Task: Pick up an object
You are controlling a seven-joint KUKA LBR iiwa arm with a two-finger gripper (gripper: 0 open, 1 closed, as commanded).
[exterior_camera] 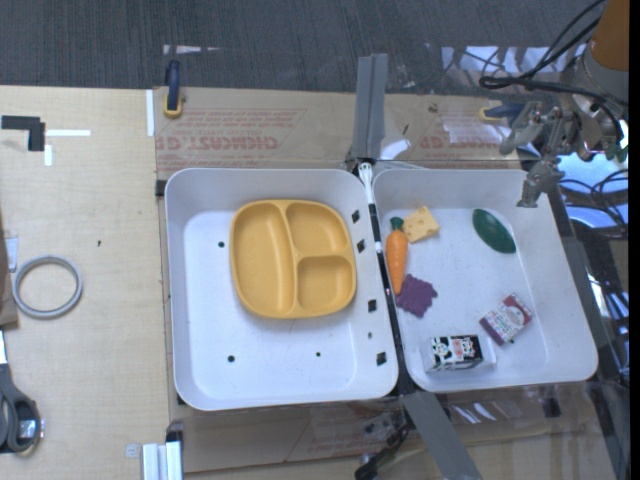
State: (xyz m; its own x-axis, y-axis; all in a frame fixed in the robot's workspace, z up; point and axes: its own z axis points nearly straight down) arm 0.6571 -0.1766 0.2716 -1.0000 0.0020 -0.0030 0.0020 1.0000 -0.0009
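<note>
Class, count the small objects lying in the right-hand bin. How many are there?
6: a carrot by the left wall, cheese beside its top, a purple piece below, a green leaf at upper right, a small packet and a black-and-white carton near the front.

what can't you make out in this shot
- Gripper, camera view: small against cables and clutter at the top right, so its fingers are unreadable.
- Arm: cut off by the right edge.
- Carton and packet in the right bin: print too small to read.
- Scissors: cut off by the left edge.
- Purple item: too blurred to tell what it is.
</note>
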